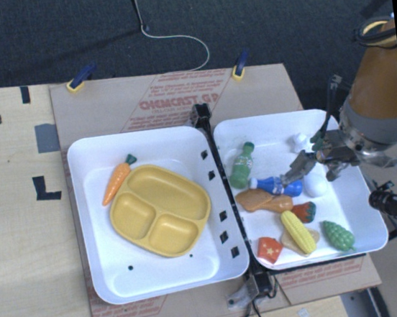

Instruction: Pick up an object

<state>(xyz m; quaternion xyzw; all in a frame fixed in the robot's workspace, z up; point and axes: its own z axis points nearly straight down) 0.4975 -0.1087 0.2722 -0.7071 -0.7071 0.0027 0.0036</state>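
Observation:
The right bin point(349, 203) holds several toy foods: a green bottle point(241, 164), a blue piece point(278, 185), a brown drumstick point(262, 199), a yellow corn cob point(297, 232), a small red fruit point(306, 212), a bumpy green vegetable point(338, 235) and a red wedge point(270, 250). My gripper point(310, 171) hangs low over the bin's middle right, open, with nothing between its fingers. One finger point(293, 170) reaches toward the blue piece's right end. A white piece point(315, 187) lies just below the gripper.
The left bin point(91, 226) holds a yellow divided plate point(160, 208) and an orange carrot point(116, 181) at its upper left. Another small white item point(299, 139) sits near the right bin's back wall. The arm's grey and orange body point(379, 94) covers that bin's right edge.

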